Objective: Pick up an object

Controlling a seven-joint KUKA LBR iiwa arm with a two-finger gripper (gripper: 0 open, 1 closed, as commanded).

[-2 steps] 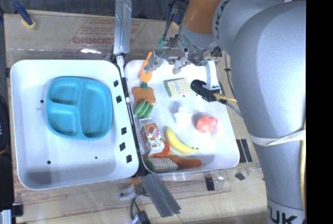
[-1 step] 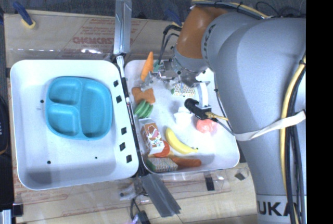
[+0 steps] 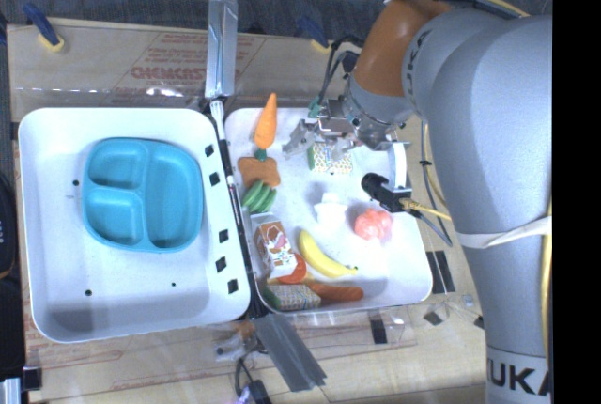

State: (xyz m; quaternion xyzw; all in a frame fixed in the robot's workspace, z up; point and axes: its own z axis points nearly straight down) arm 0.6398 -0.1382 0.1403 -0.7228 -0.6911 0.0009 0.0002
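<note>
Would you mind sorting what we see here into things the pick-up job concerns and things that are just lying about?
Job in hand:
- two-finger gripper
- orange toy carrot
- yellow toy banana
- pink round toy
- green toy vegetable
- small printed carton
- right white bin

Lying about:
- blue divided plastic tray
- left white bin

Gripper (image 3: 324, 141): fingertips indistinct against a patterned item beneath. Arm: cut off at lower edge. Red item (image 3: 293, 272): partly hidden under the banana (image 3: 324, 257).
</note>
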